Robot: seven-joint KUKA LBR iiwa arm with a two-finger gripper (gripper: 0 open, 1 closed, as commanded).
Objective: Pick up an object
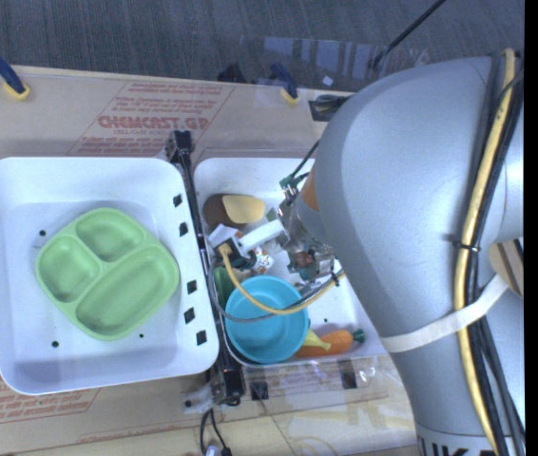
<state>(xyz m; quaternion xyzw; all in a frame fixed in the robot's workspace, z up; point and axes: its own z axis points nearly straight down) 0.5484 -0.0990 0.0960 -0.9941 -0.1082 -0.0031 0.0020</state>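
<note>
Big grey arm (412,179) filled the foreground, swinging in from the right and covering much of the right bin (250,167). At that bin's near edge sat a blue bowl (264,331), an orange carrot (337,340) lying just beside it on the right. Just beyond the bowl, the gripper (278,250) was down low among the clutter, and whether it was apart or closed could not be told; nothing showed as held. Past it, a yellow-tan piece (242,207) lay near the bin's far wall. Over in the left bin (3,255), a green divided plate (107,272) sat flat, well apart from the gripper. Farthest back, printed cardboard (155,117) lay under the bins, with a blue clamp (8,76) at its corner.
</note>
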